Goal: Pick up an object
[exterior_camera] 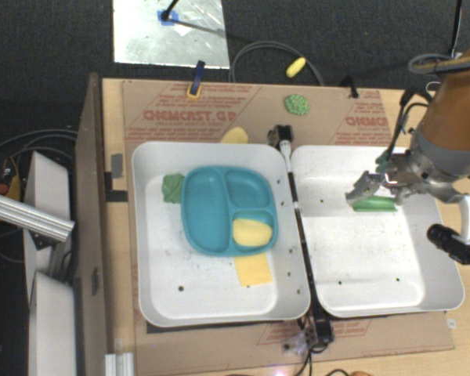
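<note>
I have the claw (370, 188) low in the right shallow white bin (360, 288), just above the slim green plastic stick (374, 204) lying there, its fingers apparently apart, so next I judge it must drop and close.

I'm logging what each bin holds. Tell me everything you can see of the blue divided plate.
The blue divided plate is teal, smooth like plastic, with rounded corners and three compartments: one large on the left, two smaller on the right. It lies flat in the left bin. A yellow lemon-like item sits in its lower right compartment. A green leafy piece meets its left edge, and a yellow slice lies just below it.
</note>
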Controlling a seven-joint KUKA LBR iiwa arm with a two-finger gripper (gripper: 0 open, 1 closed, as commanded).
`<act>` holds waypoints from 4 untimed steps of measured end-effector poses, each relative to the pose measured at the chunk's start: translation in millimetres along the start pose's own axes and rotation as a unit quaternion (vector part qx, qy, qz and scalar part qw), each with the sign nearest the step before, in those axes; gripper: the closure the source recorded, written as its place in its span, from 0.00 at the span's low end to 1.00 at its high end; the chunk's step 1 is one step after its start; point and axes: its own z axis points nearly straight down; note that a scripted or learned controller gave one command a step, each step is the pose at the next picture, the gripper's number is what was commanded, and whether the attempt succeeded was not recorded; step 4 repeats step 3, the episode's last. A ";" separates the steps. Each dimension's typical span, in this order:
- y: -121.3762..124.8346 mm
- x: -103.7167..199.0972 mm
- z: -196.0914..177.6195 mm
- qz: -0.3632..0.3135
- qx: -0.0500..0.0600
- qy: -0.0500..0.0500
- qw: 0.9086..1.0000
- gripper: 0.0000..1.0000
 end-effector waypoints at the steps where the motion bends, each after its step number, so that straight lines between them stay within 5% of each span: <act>1: -4.9 -38.6 163.1 0.003 0.006 0.000 1.000 0.00; 2: -0.6 -36.6 143.9 0.001 -0.001 0.000 1.000 1.00; 3: 56.3 57.2 59.7 -0.006 -0.006 0.001 1.000 1.00; 4: 56.3 57.2 59.7 -0.006 -0.006 0.001 1.000 1.00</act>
